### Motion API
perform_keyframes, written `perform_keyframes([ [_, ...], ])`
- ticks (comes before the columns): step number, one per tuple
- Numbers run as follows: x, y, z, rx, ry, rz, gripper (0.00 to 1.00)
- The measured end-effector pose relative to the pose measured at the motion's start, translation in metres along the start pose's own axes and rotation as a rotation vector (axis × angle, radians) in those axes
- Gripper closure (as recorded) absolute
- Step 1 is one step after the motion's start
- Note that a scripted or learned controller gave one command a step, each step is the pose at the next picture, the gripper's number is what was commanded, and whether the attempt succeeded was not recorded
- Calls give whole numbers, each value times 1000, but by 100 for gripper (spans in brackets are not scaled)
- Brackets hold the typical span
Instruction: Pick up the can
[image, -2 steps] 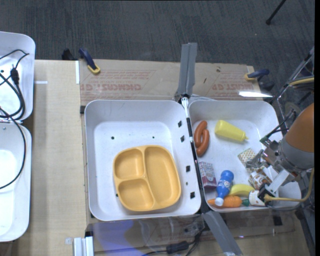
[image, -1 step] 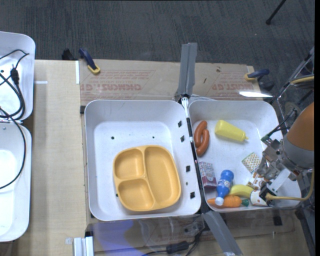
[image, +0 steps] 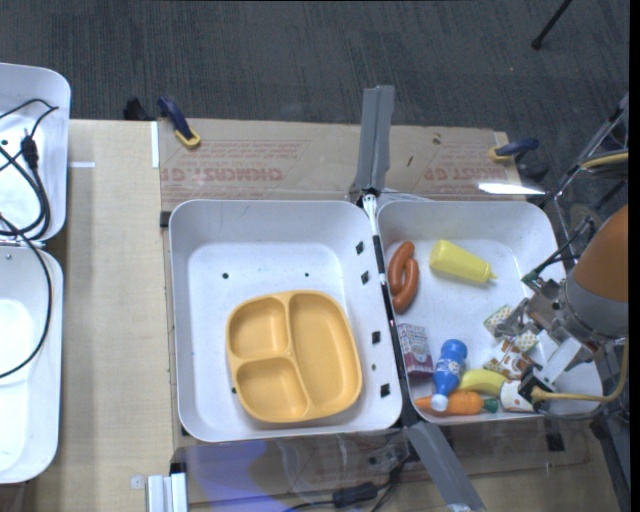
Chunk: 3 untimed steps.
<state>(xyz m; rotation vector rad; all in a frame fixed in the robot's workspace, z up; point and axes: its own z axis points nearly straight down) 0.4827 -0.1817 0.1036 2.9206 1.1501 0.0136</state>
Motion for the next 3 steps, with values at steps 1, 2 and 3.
perform_keyframes([
  [1, -9, 4, -2, 13, -9, -289, 0],
  [2, -8, 4, -9, 17, -10, -290, 100],
  [3, -7, -1, 13, 9, -8, -212, 100],
])
